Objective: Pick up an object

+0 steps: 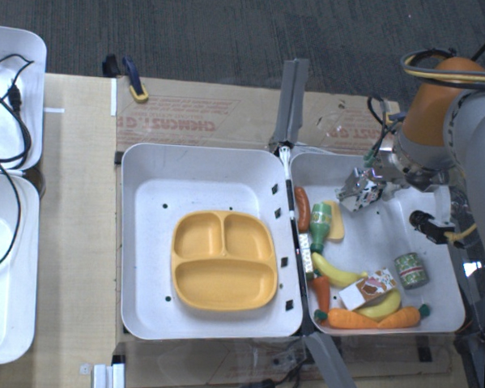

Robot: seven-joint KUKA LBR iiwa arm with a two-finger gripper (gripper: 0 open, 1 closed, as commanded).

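Left bin [143, 224]: one yellow divided plate [223, 259]. Right bin [404, 210]: two bananas [336, 271], two carrots [357, 319], one sausage [302, 208], one green bottle [319, 227], one can [411, 270], one small carton [367, 289]. Hand [358, 193]: above the right bin's far end; grip state cannot be told.

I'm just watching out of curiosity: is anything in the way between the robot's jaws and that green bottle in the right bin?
Nothing visible blocks it. The gripper hangs over bare white floor in the right bin, and the green bottle lies just to its lower left, with a hot dog and a yellow slice beside it.
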